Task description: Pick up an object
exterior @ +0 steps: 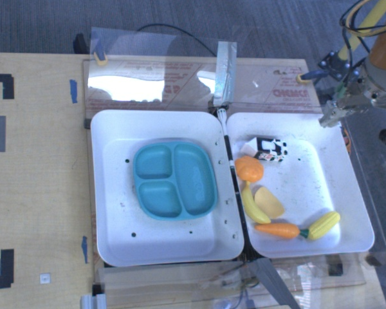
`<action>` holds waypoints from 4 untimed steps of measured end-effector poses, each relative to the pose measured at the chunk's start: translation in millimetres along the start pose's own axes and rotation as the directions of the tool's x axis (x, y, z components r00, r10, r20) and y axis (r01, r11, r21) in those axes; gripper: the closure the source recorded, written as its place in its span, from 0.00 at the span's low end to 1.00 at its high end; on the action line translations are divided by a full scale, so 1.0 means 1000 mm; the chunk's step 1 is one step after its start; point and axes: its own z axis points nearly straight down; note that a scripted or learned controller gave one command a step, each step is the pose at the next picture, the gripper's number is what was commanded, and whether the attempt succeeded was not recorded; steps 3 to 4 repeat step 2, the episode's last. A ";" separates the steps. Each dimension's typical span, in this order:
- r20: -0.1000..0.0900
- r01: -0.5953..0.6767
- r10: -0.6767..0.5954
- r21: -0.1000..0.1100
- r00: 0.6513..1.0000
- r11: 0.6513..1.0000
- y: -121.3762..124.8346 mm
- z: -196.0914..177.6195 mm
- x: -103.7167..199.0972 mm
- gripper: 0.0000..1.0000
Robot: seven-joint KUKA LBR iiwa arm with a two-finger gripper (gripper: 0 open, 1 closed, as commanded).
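Observation:
The right bin (347,192) holds several toy foods. A black-and-white toy (270,149) lies near its back left. An orange (249,168) sits just in front of that toy, with a banana (251,206) and a pale yellow wedge (269,201) below it. A carrot (278,230) and a yellow corn cob (324,224) lie along the front wall. My gripper (336,110) hangs over the back right corner of this bin, well apart from all the toys, and nothing shows in it.
The left bin (109,172) holds a blue divided plate (175,179). A clear plastic sheet and a metal post (225,73) stand behind the bins. Yellow and black cables (363,18) loop above the arm at the upper right.

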 end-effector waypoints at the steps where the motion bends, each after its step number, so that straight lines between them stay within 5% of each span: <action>1: 0.000 0.007 -0.007 -0.006 1.000 1.000 0.006 -0.125 -0.011 1.00; 2: -0.002 0.120 -0.120 -0.001 0.993 0.993 0.015 -0.168 0.020 1.00; 4: -0.002 0.120 -0.120 -0.001 0.993 0.993 0.015 -0.168 0.020 1.00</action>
